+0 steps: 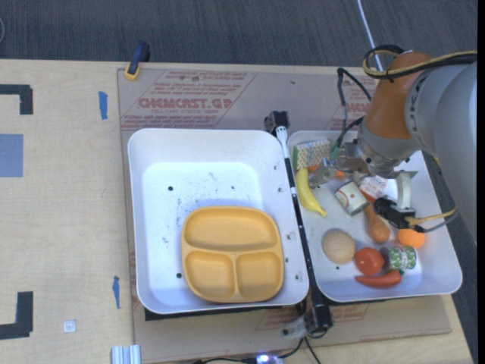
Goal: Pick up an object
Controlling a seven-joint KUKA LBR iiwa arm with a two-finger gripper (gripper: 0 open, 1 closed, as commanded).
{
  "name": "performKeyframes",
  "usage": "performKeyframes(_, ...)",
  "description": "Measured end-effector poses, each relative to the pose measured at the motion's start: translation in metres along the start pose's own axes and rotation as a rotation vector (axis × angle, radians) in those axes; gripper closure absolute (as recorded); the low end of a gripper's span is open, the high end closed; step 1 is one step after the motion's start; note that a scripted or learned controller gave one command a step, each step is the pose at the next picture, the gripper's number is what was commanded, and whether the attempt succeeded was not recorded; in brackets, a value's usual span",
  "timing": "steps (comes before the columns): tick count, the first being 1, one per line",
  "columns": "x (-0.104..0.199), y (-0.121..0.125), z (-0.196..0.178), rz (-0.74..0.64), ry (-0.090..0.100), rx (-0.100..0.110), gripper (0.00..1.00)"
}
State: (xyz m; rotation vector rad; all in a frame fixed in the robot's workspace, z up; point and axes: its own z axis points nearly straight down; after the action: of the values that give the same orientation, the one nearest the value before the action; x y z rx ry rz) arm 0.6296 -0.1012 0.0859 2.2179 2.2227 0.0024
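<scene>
The right bin (447, 275) holds several toy foods. A yellow banana (307, 192) lies along its left wall. A small white can (350, 196) sits near the middle. Toward the front are a tan bun (339, 246), a red tomato (368, 261), a red pepper (377, 280), a green-labelled can (402, 258), an orange (410, 238) and a carrot (377, 224). My gripper (339, 165) is low over the back of this bin. It is just right of a checkered yellow-green block (312, 154) and above the white can. The wrist hides its tips.
The left bin (151, 158) carries an orange-yellow divided tray (231, 260) at its front right. The raised rims of the two bins meet next to the banana. The grey arm (439, 112) covers the back right corner of the right bin.
</scene>
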Motion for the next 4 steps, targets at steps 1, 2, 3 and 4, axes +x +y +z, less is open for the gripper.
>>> performKeyframes(1, -0.001, 0.001, -0.012, -0.001, -0.004, -0.005, 1.0)
performKeyframes(2, -0.001, 0.001, -0.012, -0.001, -0.004, -0.004, 0.0)
performKeyframes(3, -0.001, 0.002, -0.022, -0.002, -0.005, -0.008, 1.0)
performKeyframes(4, 0.0, 0.002, -0.022, -0.003, -0.005, -0.008, 0.0)
